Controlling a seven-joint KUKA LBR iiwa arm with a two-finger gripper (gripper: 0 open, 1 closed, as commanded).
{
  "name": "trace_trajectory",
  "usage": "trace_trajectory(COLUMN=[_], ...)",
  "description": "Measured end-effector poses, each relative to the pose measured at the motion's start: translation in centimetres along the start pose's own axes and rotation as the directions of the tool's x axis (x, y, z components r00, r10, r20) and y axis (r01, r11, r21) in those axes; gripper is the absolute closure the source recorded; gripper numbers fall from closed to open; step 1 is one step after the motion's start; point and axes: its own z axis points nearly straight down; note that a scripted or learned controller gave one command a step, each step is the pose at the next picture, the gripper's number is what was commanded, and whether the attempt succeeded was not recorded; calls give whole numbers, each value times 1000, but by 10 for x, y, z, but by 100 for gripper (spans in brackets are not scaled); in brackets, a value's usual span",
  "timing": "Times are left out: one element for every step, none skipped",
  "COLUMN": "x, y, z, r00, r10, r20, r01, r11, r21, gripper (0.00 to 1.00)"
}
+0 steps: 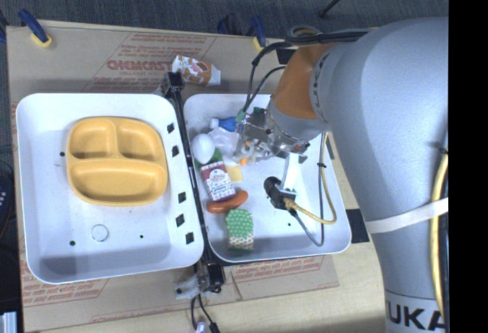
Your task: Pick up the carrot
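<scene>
The carrot [228, 203], a short orange piece, lies near the left wall of the right bin [324, 236], tucked between a red-labelled bottle [218, 182] above it and a green knobbly block [240, 228] below it. My gripper [248, 144] is low in the upper middle of that bin, among small cluttered items, up and to the right of the carrot and apart from it. The grey arm with its orange band [293, 91] covers the bin's right side.
A white egg [203, 147] rests by the bin divider, left of the gripper. The left bin [38, 232] holds a yellow divided plate [117, 158]. A small brown and white packet [195, 70] lies on the cardboard behind the bins. A yellow cable [320, 219] loops over the right bin.
</scene>
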Motion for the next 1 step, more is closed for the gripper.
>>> trace_trajectory(x=[32], y=[-34], z=[-153], r00=[997], r10=[-76], r20=[1], r01=[76], r11=[997], r21=[-3], gripper=[100])
